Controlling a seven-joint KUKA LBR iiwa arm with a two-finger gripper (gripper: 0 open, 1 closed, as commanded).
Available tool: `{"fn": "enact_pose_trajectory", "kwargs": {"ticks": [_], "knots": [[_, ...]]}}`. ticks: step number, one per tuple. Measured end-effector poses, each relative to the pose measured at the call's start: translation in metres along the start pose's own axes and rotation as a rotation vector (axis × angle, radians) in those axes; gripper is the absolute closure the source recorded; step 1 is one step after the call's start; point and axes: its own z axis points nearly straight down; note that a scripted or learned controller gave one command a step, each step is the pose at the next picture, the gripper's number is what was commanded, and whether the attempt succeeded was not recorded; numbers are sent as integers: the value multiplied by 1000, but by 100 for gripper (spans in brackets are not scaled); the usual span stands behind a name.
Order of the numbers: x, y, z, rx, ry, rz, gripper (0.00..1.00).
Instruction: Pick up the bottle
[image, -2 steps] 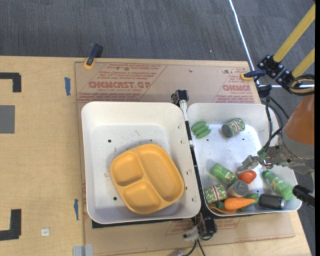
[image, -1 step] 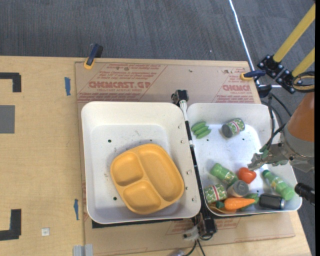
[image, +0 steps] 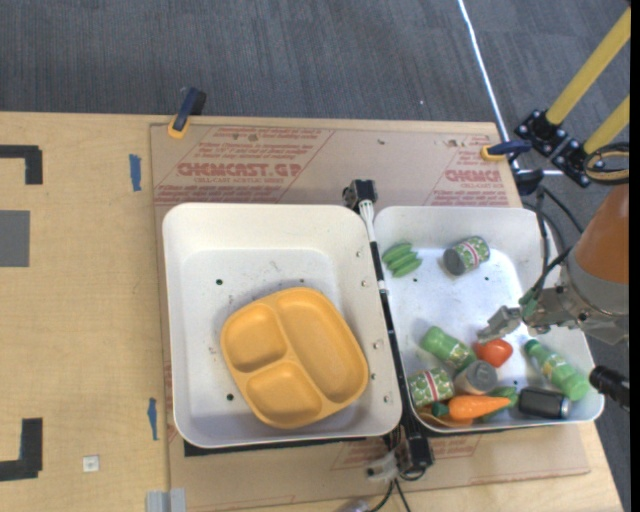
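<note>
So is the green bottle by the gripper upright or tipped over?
Tipped over: the green bottle lies on its side on the right bin's floor.

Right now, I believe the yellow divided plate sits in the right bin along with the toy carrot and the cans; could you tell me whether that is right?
Not quite. The camera view shows the yellow divided plate alone in the left bin. The toy carrot and the cans do lie in the right bin, as you said.
</note>
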Motion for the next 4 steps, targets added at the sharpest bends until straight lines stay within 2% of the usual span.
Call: {"fn": "enact_pose_trajectory", "kwargs": {"ticks": [1, 2, 3, 4], "knots": [[0, 1, -10, -3, -2, 0, 100], [0, 1, -10, -3, -1, 0, 0], [0, 2, -20, -6, -3, 0, 100], [0, 2, -20, -6, -3, 0, 0]]}}
